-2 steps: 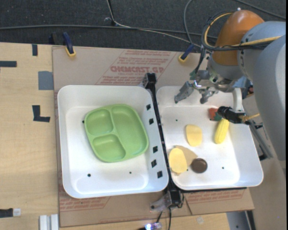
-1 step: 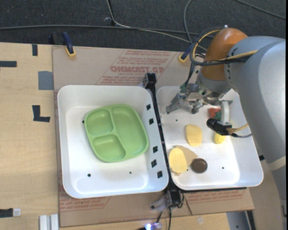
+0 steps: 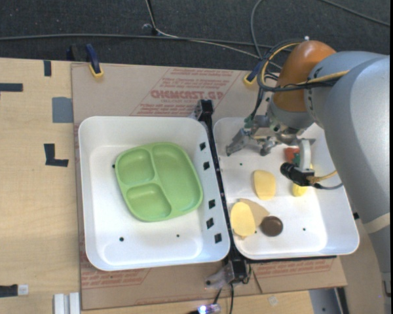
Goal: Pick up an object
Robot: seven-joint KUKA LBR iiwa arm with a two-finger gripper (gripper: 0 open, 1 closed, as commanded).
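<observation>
My gripper [image 3: 249, 148] hangs over the far left part of the right bin [image 3: 314, 241], open, with its two grey fingers spread and nothing between them. In front of it in that bin lie a yellow lump [image 3: 264, 184], a second yellow piece [image 3: 242, 220] resting on a tan one, and a round brown object [image 3: 271, 226]. A small red object [image 3: 291, 154] sits just right of the gripper, partly hidden by the wrist. A small yellow bit [image 3: 299, 190] lies further right.
The left bin [image 3: 95, 175] holds a green divided plate [image 3: 158, 180]. A black clip rail [image 3: 209, 175] runs along the divider between the bins. The grey arm covers the right bin's far right side.
</observation>
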